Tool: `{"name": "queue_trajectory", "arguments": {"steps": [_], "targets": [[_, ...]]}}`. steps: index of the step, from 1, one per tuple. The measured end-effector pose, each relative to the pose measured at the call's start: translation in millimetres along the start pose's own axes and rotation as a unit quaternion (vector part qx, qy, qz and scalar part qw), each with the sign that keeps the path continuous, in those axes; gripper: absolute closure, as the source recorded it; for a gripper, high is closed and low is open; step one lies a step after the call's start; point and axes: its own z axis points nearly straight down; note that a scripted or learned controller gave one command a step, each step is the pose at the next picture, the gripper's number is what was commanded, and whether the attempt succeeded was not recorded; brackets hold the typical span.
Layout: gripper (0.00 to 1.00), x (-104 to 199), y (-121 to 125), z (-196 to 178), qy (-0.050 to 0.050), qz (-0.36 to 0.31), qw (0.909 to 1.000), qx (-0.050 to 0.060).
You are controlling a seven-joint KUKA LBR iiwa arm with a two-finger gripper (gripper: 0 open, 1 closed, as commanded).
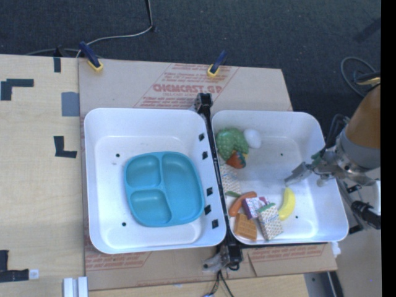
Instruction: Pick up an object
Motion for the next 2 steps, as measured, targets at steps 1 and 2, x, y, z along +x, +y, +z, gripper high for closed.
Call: {"name": "queue_trajectory", "arguments": {"steps": [1,2], "targets": [[0.00,33.2,-11.0,64.9,0.000,0.000,1.0000,-0.002],[1.00,32.1,-10.3,55.0,-0.002,0.000,1.0000,-0.004]]}}
